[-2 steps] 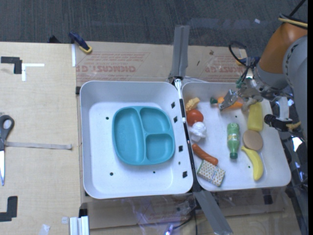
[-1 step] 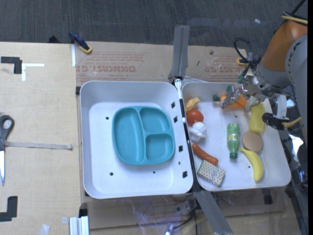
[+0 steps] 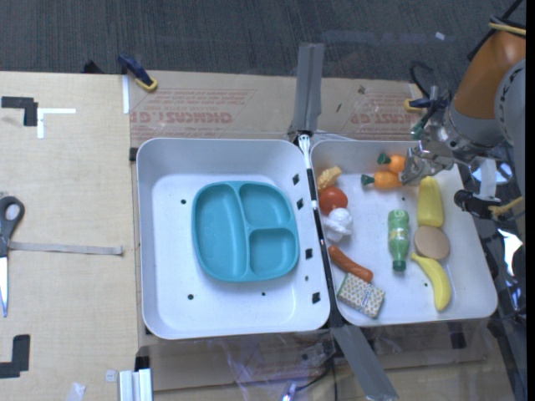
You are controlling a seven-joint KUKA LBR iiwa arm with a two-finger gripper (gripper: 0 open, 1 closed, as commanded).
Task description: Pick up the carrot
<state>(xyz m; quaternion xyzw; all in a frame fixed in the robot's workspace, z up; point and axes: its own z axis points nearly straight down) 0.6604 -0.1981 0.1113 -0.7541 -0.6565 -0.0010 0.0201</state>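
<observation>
Bench: a pale wooden top (image 3: 58, 224) on the left with scissors (image 3: 7, 245) lying on it; brown cardboard (image 3: 209, 107) under the bins; dark carpet (image 3: 209, 15) beyond.
Left bin: the white left bin (image 3: 159, 291) holds a teal divided plate (image 3: 247, 230) near its middle.
Right bin: the white right bin (image 3: 476, 299) holds a tomato (image 3: 333, 199), a sausage (image 3: 350, 263), a green bottle (image 3: 399, 238), a yellow banana (image 3: 435, 281), a cracker box (image 3: 361, 295) and other toy food.
Carrot: the carrot (image 3: 383, 180) lies in the far part of the right bin, long axis roughly left to right, dark stalk end pointing left, thicker orange end toward the arm.
Arm: the orange band (image 3: 493, 73) sits at the upper right.
Gripper: the gripper (image 3: 415, 167) hangs just beside the carrot's right end; whether its fingers are parted or closed, I cannot tell.
</observation>
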